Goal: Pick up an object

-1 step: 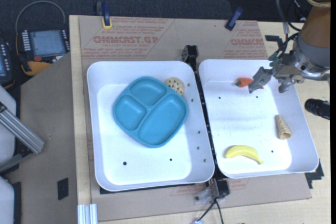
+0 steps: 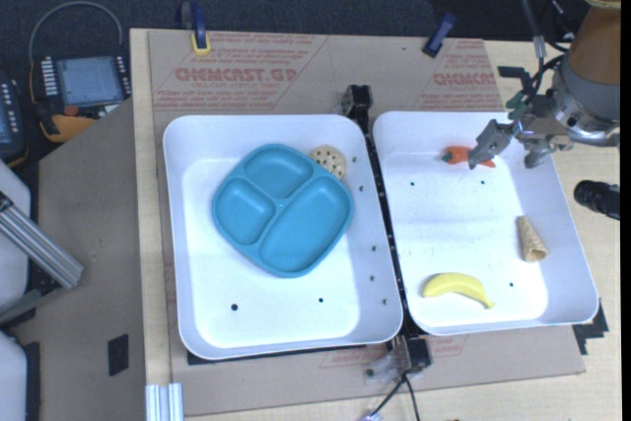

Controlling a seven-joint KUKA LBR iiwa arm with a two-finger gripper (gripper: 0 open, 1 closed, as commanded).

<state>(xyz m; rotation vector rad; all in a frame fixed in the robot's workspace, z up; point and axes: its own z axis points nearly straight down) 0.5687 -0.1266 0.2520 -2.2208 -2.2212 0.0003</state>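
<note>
Small orange carrot (image 2: 455,155) — green-tipped.

Red lettering runs across the brown board (image 2: 296,64) under the bins: "CHEMCAST" reads clearly at the left, followed by what looks like "GP". The same print repeats at the right, partly cut off by the bin.

White bins (image 2: 380,301) hold a blue plate (image 2: 283,209), yellow banana (image 2: 457,288), speckled tan cookie (image 2: 328,159), and perhaps an orange carrot (image 2: 456,155).
</note>
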